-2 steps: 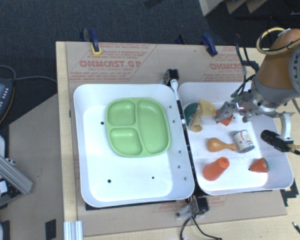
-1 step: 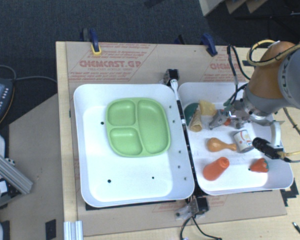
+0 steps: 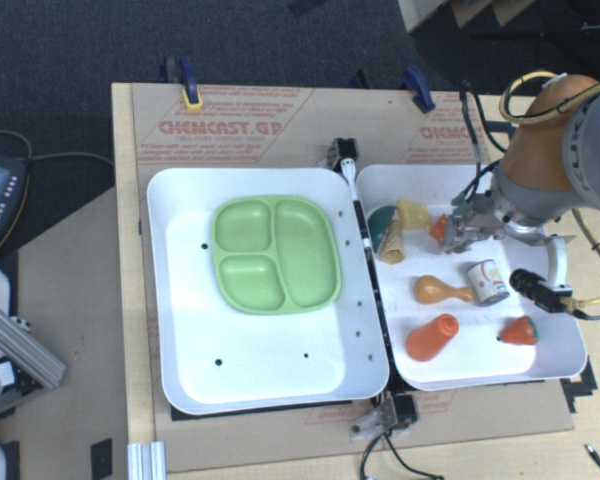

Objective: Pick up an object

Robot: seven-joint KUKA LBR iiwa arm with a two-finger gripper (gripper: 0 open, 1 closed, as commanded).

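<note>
The right bin (image 3: 560, 363) holds several small objects. My gripper (image 3: 462, 230) hangs low over its upper middle, right beside a small orange-red piece (image 3: 438, 230). A silver can (image 3: 487, 281) lies just below the gripper, next to a tan gourd-shaped toy (image 3: 436, 289). An orange-red carrot-like toy (image 3: 432, 336) and a red pepper-like toy (image 3: 517, 332) lie toward the front. At the bin's left edge a green item (image 3: 381, 226) sits against a pale yellow cone-shaped piece (image 3: 402, 230).
The left bin (image 3: 180, 298) holds a green divided plate (image 3: 277, 253). The arm's grey body and orange band (image 3: 555, 138) stand over the right bin's far right corner. A black fitting with cable (image 3: 536, 290) lies right of the can.
</note>
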